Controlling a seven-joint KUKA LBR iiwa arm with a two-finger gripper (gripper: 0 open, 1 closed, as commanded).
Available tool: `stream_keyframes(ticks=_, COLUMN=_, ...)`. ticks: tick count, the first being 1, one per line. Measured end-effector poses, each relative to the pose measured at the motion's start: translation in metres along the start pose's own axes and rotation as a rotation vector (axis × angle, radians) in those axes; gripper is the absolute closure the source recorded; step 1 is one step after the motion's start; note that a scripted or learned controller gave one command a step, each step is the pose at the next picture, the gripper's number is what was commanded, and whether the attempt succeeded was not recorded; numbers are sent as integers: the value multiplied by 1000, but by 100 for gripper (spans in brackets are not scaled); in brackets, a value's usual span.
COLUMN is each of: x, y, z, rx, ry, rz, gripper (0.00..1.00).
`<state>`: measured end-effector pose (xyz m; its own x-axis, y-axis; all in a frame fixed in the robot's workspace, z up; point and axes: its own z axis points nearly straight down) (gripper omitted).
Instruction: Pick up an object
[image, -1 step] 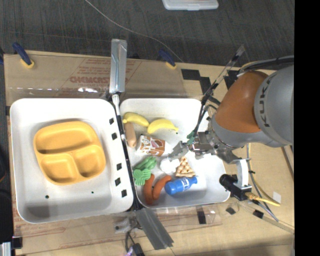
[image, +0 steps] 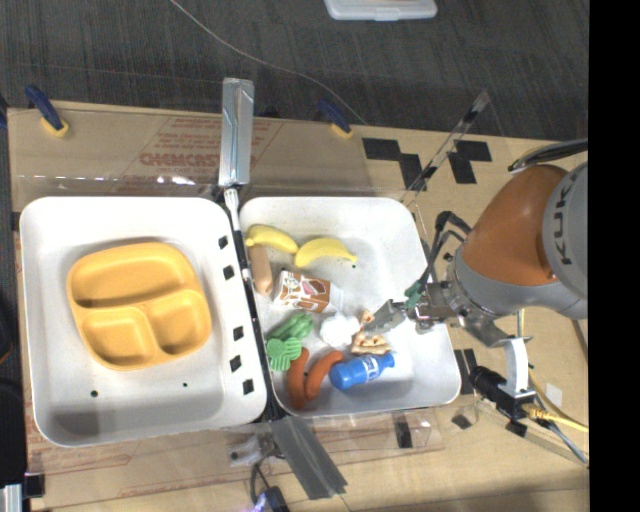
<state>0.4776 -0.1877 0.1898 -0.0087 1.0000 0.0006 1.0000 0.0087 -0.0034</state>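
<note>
Two bins (image: 40, 330): sat side by side; the far one, well left of the gripper, held a yellow divided tray (image: 138, 302).
Near bin: toy food was packed tight, all left of the gripper or just under it.
Bananas (image: 297, 247): two, up and left of the fingers.
Carton (image: 303, 291): left of the fingers, between the bananas and the green toy (image: 288, 340).
Sausage (image: 310, 374): down-left, touching the blue bottle (image: 362, 369).
Pretzel piece (image: 370, 341): closest candidate, right at the fingertips.
Gripper (image: 385, 317): low over the near bin's right half; grip state could not be read, nothing visibly held.
Arm: came in from the right, orange band well behind the wrist, tool slanted down-left.
Risk: clutter. Fingers could land on two items or shove the pretzel piece against the bottle and close on nothing.
Risk 2: bin wall close behind the wrist, little room to re-angle.
</note>
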Motion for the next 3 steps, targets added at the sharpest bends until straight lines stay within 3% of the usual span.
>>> stream_keyframes(ticks=1, x=55, y=1, z=98, rx=-3, ry=1, rz=83, gripper=0)
stream_keyframes(ticks=2, x=61, y=0, z=98, rx=-1, ry=2, rz=25, gripper=0)
stream_keyframes(ticks=3, x=61, y=1, z=89, rx=-1, ry=1, rz=18, gripper=100)
